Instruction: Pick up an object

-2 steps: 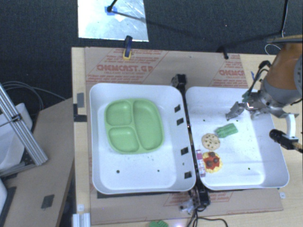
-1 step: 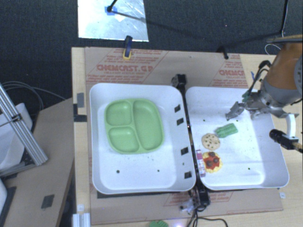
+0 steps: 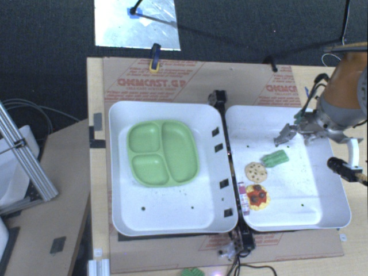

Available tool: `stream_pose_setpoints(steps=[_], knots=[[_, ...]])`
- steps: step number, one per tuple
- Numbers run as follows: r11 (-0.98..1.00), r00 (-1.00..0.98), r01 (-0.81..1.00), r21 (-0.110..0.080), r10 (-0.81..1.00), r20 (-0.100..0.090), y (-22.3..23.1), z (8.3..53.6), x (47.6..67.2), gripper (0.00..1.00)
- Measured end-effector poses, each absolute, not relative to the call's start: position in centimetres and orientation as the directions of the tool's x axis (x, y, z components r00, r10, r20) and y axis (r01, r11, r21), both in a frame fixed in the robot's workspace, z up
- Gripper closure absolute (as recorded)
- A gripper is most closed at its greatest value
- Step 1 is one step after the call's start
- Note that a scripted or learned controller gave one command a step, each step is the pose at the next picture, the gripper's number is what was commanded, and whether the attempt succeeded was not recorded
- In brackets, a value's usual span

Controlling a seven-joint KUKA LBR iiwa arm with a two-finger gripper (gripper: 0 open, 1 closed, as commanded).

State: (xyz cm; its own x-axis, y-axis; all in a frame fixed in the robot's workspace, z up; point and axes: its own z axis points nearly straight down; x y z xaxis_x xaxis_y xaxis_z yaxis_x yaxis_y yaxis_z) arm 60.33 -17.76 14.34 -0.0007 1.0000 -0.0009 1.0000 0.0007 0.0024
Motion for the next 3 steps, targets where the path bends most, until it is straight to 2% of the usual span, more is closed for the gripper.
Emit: stream_pose_setpoints(steps=[1, 2, 3], knots=[[0.001, -0.001, 1.000, 0.002, 1.000, -0.001, -17.8, 14.3, 60.3, 0.00], [-0.001, 0.001, 1.000, 0.011, 1.000, 0.002, -17.8, 8.7, 58.2, 0.00], [0.005, -0.005, 1.000, 0.008, 1.000, -0.001, -15.5, 16.9, 55.6, 0.00]])
